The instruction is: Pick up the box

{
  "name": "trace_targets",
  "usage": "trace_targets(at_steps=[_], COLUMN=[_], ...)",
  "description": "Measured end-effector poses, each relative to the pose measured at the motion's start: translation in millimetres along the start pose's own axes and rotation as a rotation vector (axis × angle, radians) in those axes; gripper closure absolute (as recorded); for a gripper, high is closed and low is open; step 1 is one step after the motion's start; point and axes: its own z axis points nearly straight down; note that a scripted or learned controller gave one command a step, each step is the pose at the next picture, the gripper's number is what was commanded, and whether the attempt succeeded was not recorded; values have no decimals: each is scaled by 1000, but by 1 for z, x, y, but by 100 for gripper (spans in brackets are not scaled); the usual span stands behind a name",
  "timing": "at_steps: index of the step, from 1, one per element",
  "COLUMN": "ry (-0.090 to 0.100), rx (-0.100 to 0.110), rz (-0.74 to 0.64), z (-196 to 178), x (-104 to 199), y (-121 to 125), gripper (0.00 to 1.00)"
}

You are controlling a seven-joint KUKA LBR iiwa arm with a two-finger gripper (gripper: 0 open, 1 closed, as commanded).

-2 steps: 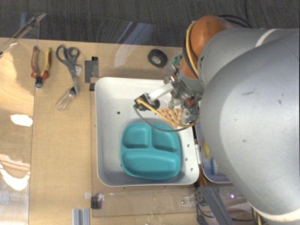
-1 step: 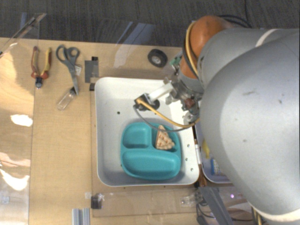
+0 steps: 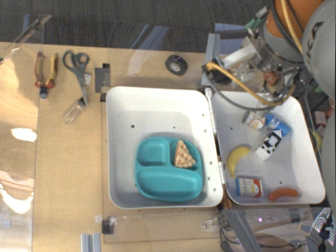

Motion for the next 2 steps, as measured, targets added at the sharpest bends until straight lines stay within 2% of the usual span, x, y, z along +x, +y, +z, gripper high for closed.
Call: trace_targets(at_steps=[1,2], ry=[-6,-5], rx=[3,4], rz=[55,46], z=[179,168], x=[-71,-68], y=[5,4], gripper=[0,100])
